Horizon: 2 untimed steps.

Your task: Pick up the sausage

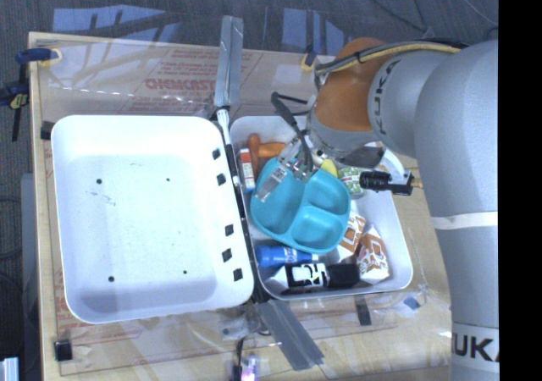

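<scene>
Grey arm (457, 142) fills the right; my claw (298, 163) hovers over the blue dish (305, 210), near the sausage (271, 151), grip unclear.

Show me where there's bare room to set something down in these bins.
The left bin has its whole floor bare, wall to wall. The right bin is crowded: a blue divided dish fills the middle, with bottles and packets packed around it and the gripper above its rim.
</scene>
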Motion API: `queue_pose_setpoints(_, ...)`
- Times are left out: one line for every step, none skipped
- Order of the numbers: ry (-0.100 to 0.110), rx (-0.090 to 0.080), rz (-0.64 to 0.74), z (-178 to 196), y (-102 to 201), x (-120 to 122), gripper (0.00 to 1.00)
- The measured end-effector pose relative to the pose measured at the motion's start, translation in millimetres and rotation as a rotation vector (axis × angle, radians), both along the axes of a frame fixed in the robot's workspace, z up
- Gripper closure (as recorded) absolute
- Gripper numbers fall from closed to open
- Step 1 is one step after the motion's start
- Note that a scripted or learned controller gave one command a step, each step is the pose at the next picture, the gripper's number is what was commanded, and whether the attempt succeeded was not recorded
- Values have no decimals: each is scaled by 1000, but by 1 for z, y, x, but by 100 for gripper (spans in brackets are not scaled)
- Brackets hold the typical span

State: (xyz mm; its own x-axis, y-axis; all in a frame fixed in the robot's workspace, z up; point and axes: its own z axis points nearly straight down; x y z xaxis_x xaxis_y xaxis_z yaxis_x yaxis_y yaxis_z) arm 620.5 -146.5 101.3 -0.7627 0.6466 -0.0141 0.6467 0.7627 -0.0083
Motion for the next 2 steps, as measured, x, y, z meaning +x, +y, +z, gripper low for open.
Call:
queue_pose_setpoints(43, -9, 183, -6, 12, 20, 0)
queue_pose_setpoints(9, 14, 232, -4, -41, 17, 0)
